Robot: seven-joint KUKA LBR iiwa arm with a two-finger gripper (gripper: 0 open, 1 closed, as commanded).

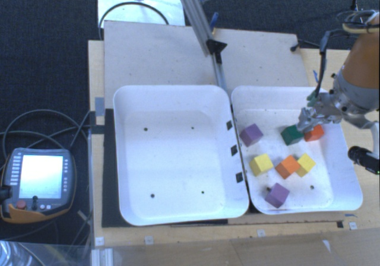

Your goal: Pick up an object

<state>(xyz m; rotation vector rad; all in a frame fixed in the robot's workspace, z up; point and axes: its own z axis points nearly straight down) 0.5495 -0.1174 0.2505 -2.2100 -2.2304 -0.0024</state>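
Sweeping from the left, the left bin (172,152) carries nothing to grab, so all the action sits in the right bin (338,196) on the table (178,57). First across is the purple block (251,134) at the bin's 10 o'clock, then a yellow block (260,164) near centre, and a second purple block (277,195) down at 6 o'clock. Next comes an orange block (288,165) touching another yellow block (305,164).

Up at 1 o'clock, the green block (291,135) and a red-orange block (314,133) sit just beside each other, and the pincer (309,119) hovers right over that pair. Whether it is wide or narrow I cannot tell from this slant.

All 7 look like small painted cubes: likely light, rigid, not fragile, with smooth faces that could slip. My call is to squeeze 2 opposite flat faces, square on. The green one is tricky, since its neighbour crowds one side; the lone purple cubes offer cleaner access.
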